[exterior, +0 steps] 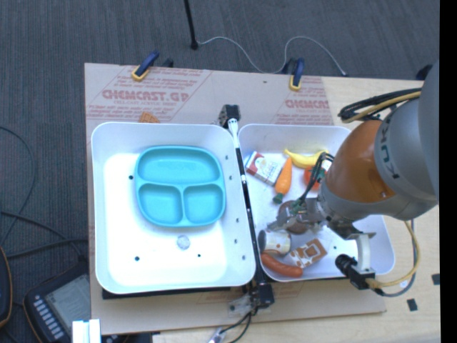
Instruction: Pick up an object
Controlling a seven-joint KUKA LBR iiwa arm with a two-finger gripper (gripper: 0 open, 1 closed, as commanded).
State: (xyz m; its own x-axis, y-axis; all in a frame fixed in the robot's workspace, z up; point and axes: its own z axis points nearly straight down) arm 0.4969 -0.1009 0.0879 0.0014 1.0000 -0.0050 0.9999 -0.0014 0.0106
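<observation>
The grey two-finger gripper hangs low inside the right-hand shallow white plastic bin, which serves as the landmark for what follows. Whether the tool is apart, together or clamped on anything cannot be told; its tip merges with the clutter beneath it.

Risks, as judged from this position: the contents sit crowded toward the bin's left wall, so a closing grasp may catch two items or pinch an edge and let it slip. The flat brown waffle-patterned piece offers little height to grip. The rounded red-orange sausage-shaped toy, near the bin's front left corner, could roll away under contact. The bulky orange-banded wrist screens the middle of the bin, so contact cannot be verified.

Candidate objects relative to the tool: the small cream-coloured lump lies just below the tip and is nearest. The orange plastic carrot lies beyond it, toward the bin's back; the yellow plastic banana and the red-and-white small packet sit near the back wall
</observation>
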